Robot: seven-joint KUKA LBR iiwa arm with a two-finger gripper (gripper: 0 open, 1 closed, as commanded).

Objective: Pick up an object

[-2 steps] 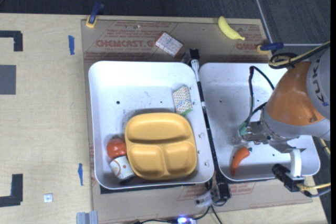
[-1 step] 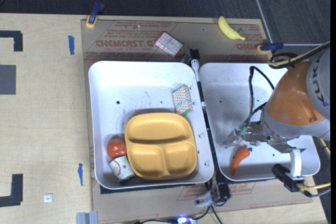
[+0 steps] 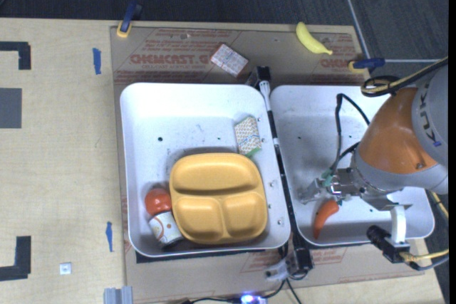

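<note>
Orange carrot [image 3: 325, 216] lies just below the gripper [image 3: 329, 190]; finger state unclear. Next: descend, close, lift.

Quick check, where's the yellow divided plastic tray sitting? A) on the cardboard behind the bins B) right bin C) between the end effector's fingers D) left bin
D: the yellow divided plastic tray lies inside the left white bin, beside a small orange-and-white object, while the arm's end effector is over the right white bin.
</note>
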